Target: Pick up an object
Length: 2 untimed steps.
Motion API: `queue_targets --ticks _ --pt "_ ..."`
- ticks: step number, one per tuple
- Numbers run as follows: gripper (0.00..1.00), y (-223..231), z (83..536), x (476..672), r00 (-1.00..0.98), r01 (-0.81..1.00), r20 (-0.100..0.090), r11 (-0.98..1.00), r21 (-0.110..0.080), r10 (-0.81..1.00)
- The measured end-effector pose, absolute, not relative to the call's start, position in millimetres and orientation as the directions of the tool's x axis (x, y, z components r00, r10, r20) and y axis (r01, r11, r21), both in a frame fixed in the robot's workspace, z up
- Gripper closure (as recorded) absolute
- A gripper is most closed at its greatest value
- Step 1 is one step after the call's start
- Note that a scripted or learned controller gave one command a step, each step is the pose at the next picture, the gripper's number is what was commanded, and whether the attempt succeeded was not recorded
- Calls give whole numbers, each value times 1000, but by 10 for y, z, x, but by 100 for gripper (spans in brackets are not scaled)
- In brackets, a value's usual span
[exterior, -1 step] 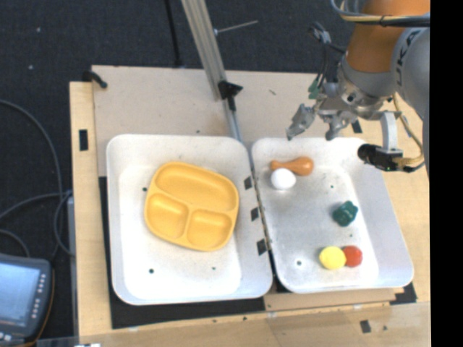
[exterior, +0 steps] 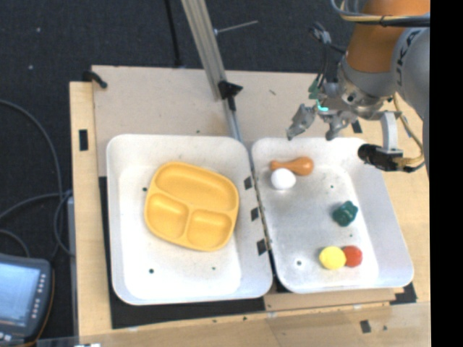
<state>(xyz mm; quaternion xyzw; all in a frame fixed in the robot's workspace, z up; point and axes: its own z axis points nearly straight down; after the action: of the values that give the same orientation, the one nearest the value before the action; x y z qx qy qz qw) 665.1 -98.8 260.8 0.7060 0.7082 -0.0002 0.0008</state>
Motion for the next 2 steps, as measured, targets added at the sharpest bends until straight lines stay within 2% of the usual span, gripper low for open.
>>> queue_targets --ticks 1,2 --pt "0 -905 2101 6654 -3 1000 -2 3 -4 1000" --pt "0 -969 1525 6563 1 1000 -2 -1 -5 1000"
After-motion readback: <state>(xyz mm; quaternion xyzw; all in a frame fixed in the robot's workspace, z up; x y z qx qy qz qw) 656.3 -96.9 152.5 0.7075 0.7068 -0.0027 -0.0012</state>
